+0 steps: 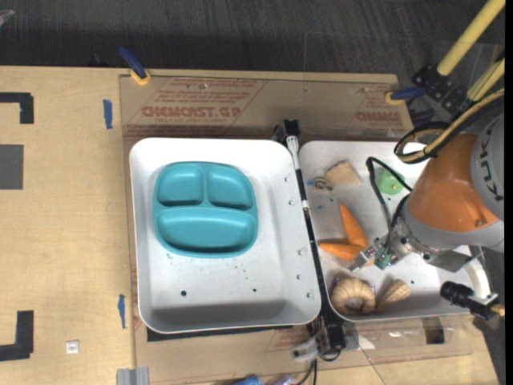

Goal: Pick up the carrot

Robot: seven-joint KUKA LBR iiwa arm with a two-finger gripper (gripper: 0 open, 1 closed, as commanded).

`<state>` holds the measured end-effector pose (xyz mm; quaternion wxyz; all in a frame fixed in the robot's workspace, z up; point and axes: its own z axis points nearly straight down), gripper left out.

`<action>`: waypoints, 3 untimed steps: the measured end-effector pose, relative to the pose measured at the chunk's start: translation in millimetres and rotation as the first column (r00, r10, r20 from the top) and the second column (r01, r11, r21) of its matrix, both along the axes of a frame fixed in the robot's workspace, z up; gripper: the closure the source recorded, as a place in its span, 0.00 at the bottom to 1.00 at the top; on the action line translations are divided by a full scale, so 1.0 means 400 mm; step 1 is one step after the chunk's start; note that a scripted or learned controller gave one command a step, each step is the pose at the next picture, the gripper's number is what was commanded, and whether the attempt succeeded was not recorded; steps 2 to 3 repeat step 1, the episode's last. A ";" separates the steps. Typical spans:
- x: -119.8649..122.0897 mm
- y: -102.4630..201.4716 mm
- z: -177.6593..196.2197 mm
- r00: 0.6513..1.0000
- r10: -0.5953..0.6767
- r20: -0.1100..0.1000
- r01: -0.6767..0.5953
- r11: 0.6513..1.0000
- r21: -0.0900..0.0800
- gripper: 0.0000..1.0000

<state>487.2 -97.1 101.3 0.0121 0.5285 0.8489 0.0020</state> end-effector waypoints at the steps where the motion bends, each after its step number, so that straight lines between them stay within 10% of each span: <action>1: -0.013 0.189 0.349 0.998 -0.062 -0.015 0.062 0.998 0.012 1.00; 3: -0.013 0.189 0.349 0.998 -0.062 -0.015 0.062 0.998 0.012 1.00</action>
